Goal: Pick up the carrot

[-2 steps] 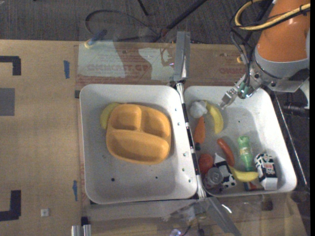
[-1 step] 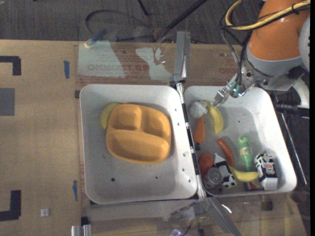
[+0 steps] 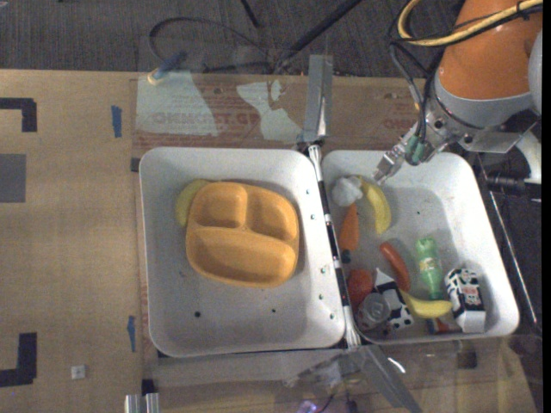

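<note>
Gripper: slim fingers pointing down and to the left, tips hovering over the upper left part of the right bin, just above the upper banana; the tips look close together with nothing between them
Wrist: teal and grey piece behind the fingers, at the right bin's far rim
Arm: enters from the upper right, broad orange band over a grey collar, with yellow and black cables looped beside it
Carrot: orange, lying lengthwise against the right bin's left wall, below a white lump, apart from the fingers
Upper banana: curved, just right of the carrot
White lump: beside the banana's top end
Right bin: also holds a red-orange sausage shape, a green bottle, a second banana, a red item, a metal can and a cow-patterned carton
Left bin: holds a yellow divided plate lying over a yellow item at its left edge
Writing: faint reversed print on the clear sheet behind the bins, not legible; none readable on the carton or bottle
</note>
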Motion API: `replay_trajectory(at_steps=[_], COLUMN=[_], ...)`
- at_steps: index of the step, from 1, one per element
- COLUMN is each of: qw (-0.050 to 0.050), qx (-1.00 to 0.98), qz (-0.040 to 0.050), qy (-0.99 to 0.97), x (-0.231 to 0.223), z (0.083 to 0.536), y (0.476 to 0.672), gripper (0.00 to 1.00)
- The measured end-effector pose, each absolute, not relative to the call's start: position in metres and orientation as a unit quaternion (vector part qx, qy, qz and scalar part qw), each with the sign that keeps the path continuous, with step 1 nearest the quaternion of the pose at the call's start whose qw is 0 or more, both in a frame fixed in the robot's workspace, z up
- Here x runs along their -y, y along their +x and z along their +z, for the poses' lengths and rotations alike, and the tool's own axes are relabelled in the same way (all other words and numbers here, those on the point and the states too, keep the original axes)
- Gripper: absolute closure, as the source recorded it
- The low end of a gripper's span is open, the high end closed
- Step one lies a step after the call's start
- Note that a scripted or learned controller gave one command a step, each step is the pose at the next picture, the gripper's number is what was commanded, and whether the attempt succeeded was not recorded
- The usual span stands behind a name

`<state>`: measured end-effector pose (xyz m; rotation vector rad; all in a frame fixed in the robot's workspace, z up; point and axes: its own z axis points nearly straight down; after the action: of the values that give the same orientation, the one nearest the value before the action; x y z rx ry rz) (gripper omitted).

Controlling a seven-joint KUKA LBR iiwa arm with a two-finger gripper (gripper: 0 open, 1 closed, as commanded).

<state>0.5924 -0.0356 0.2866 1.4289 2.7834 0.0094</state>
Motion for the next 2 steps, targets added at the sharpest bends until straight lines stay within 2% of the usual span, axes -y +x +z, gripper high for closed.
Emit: replay_trajectory(at_steps=[1,2], qw=[0.003,0.001], qx=[-0.899,-0.931], qz=[0.0010,0.0001], qy=[0.437,0.365], x=[0.026,0.103], z=[0.283,0.305], y=[0.642,0.590], gripper=[1.00,1.00])
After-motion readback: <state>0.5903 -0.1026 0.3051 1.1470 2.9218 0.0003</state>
